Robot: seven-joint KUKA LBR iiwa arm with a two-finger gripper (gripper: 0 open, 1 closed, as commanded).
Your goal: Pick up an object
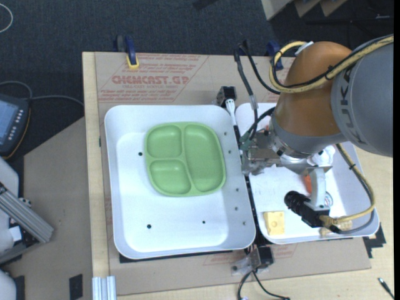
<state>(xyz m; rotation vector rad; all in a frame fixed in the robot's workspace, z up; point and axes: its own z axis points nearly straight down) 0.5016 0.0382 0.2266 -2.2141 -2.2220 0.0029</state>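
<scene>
On the left of the table (94,167), a brown board surface with red printed lettering near its far edge, sits the left shallow white plastic bin (125,217). In its middle lies a pale green plastic plate with three compartments (185,159), flat on the bin floor, one long compartment on its right side and two smaller ones on its left. The plate is apart from every wall of the bin.

Just beside it, touching along the shared edge, is the right shallow white plastic bin (353,186). On its floor near the front left corner lies a small flat yellow square piece (274,222), well apart from the green plate and separated from it by the two bin walls. To the right of the yellow piece is a black cylindrical part (303,208) with a yellow cable running off toward the right. A small orange object (308,183) shows further back, partly hidden.

Over the right bin hangs the grey arm with its orange band (315,92), wrist pointing down into the bin. The tool (294,164) is hidden under the wrist, so how far it is open cannot be told, and nothing can be seen in its hold.
</scene>
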